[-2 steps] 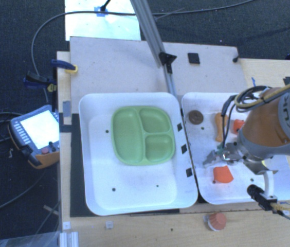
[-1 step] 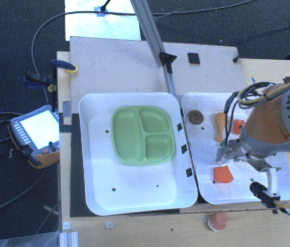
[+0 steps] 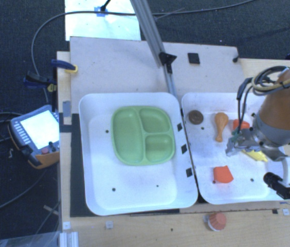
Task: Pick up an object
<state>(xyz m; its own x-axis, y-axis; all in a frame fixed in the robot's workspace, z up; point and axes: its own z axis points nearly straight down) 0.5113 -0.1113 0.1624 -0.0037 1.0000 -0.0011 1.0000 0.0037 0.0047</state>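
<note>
Your gripper (image 3: 236, 144) sits low in the right bin (image 3: 206, 189), over a yellow banana-like toy (image 3: 257, 155); you cannot tell its grip state.

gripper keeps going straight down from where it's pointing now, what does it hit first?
Probably the bare floor of the right bin, just left of the yellow object. The gripper hangs between that and the drumstick-shaped toy; depth is unclear from this slant, so it might clip the yellow piece.
</note>
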